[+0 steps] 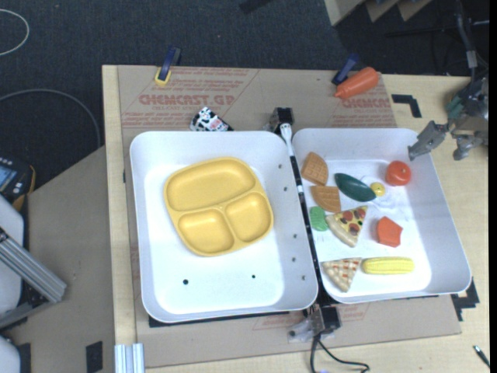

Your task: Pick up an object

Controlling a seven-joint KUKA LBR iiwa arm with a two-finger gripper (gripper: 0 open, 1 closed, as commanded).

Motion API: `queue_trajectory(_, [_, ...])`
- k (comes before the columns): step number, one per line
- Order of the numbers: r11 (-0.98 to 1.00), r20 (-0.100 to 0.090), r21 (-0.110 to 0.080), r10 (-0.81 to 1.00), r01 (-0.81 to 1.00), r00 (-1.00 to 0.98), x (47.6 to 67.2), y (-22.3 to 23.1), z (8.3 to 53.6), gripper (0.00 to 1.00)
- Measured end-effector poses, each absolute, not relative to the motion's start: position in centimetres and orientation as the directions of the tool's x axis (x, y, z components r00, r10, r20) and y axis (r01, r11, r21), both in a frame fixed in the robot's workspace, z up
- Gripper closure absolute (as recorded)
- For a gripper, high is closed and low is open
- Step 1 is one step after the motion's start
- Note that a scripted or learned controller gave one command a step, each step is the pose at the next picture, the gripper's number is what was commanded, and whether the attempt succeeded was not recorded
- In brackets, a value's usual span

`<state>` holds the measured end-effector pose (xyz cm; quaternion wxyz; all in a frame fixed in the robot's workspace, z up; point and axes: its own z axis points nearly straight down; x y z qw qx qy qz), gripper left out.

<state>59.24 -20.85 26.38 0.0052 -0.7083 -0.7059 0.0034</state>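
Note:
My gripper (445,144) hovers over the right bin's (443,208) far right corner, open with nothing between its fingers. Closest to it is a red tomato (397,172), a little to its lower left. Further left lie a dark green vegetable (355,186), a small yellow piece (377,188), two brown crackers (314,168) (326,199) and a green piece (318,218). Toward the near side are a pizza slice (347,224), a red block (388,231), a corn cob (387,266) and a second pizza slice (340,271).
The left bin (147,208) holds a yellow divided plate (220,206). An orange carrot (358,82), a black-and-white toy (208,120) and a blue-and-yellow clamp (165,67) lie on the board behind the bins.

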Motion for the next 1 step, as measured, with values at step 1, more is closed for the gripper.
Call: queue_trajectory(1, [0.0, -0.001, 0.001, 1.0, 1.0, 0.0, 59.47, -20.77, 27.17, 0.0])
